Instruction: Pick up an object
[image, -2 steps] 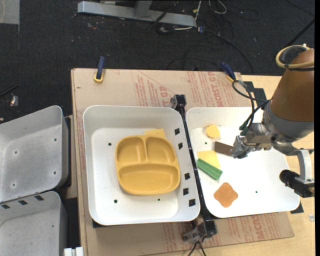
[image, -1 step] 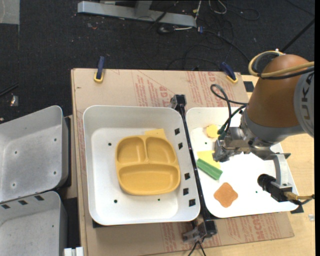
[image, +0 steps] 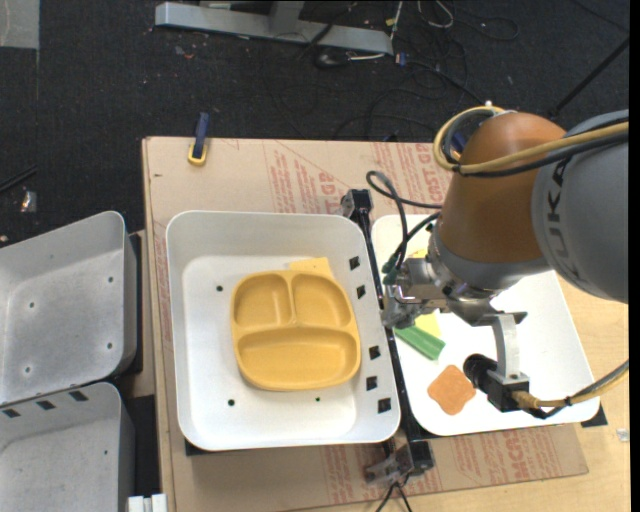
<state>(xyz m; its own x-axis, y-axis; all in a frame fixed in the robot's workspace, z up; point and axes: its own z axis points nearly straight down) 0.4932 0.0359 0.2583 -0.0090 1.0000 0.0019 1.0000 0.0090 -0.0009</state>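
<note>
A yellow divided plate (image: 295, 330) lies flat in the middle of the left bin (image: 200, 250), with a pale yellow flat piece (image: 312, 266) sticking out behind it. In the right bin (image: 560, 310) a green block (image: 420, 341) lies by the left wall beside a small yellow-green piece (image: 431, 325). An orange piece (image: 451, 389) rests nearer the front. My gripper (image: 405, 298) hangs under the big orange and grey wrist, low over the right bin's left side, just above the green block. The wrist hides most of it.
A black cylinder with a cable (image: 500, 385) hangs from the arm beside the orange piece. Black clips line the wall between the bins (image: 378, 330). Grey metal trays (image: 60, 290) stand off the bench at left. A blue and yellow tool (image: 200, 140) lies at the bench's back left.
</note>
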